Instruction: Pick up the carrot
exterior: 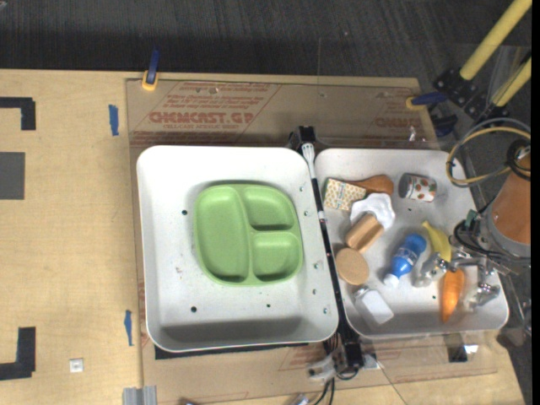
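Note:
The carrot (452,298) is orange and lies lengthwise near the front right corner of the right bin (498,312). My gripper (458,279) is low over the carrot's far end. It is open, with one metal finger (432,270) to the carrot's left and the other to its right. Neither finger visibly presses on the carrot. The arm's orange band (513,213) shows at the right edge of the view.
The right bin also holds a yellow banana (436,239), a blue bottle (407,256), a small can (418,187), a cracker (342,195), a tan cylinder (364,233), a wooden disc (353,267) and a white block (374,305). A green divided plate (249,232) lies in the left bin (164,226).

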`<state>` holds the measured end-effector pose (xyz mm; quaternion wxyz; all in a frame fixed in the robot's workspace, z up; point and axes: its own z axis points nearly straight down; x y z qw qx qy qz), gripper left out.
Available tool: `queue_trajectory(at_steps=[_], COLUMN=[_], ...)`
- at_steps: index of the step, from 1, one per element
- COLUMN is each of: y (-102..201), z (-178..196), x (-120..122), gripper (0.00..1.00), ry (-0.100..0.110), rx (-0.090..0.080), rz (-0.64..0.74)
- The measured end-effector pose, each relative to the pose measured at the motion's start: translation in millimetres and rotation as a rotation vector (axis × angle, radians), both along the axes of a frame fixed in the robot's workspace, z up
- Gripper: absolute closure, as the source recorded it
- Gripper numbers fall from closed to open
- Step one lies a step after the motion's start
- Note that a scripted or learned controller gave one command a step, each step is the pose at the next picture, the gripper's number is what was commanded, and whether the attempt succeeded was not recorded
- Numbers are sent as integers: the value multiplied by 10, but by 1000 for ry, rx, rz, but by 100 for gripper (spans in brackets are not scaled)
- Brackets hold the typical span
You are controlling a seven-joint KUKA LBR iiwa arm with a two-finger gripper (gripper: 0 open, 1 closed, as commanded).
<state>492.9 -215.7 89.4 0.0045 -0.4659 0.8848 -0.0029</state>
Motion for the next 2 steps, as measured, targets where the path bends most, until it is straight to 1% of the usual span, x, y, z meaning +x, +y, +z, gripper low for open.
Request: queue_trajectory(at_steps=[1, 2], y=[146, 188], z=[4, 4], x=[-84, -66], gripper=[0, 0], ry=[-4, -13], rx=[-3, -5], rz=[191, 434])
